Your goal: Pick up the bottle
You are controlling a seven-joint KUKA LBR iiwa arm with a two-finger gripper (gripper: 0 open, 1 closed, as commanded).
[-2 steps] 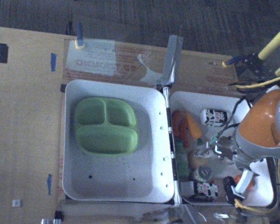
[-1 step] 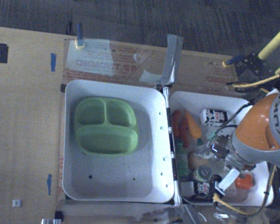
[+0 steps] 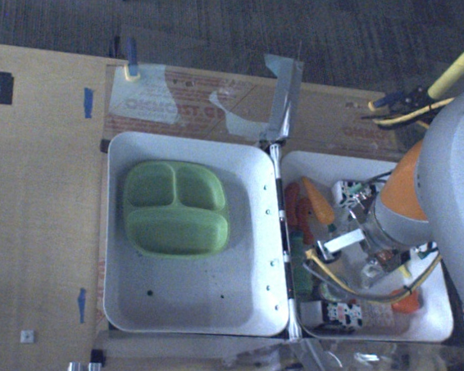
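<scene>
- a wooden bench [image 3: 30,225] seen from above at a slant, bearing two shallow white bins side by side, with dark carpet beyond its far edge.
- the left bin [image 3: 240,305] holds a green divided plate [image 3: 177,208] with three compartments, lying flat in the far left part of the bin.
- the right bin [image 3: 440,322] is crowded with small objects, among them an orange carrot-shaped piece [image 3: 319,204] near its far left corner and a small orange item [image 3: 407,303] near its right wall.
- the grey arm [image 3: 460,172] with its orange band reaches in from the right and hangs over the middle of the right bin.
- the gripper [image 3: 372,265] sits low among the clutter, wrapped with cables; whether its fingers are open or closed cannot be told.
- the bottle cannot be picked out with certainty in the right bin's jumble; a reddish and green upright shape [image 3: 293,216] lies along the bin's left wall, but what it is stays unclear.
- blue tape marks [image 3: 87,102] and clear plastic sheeting [image 3: 151,94] lie on the bench on the far side of the left bin.
</scene>
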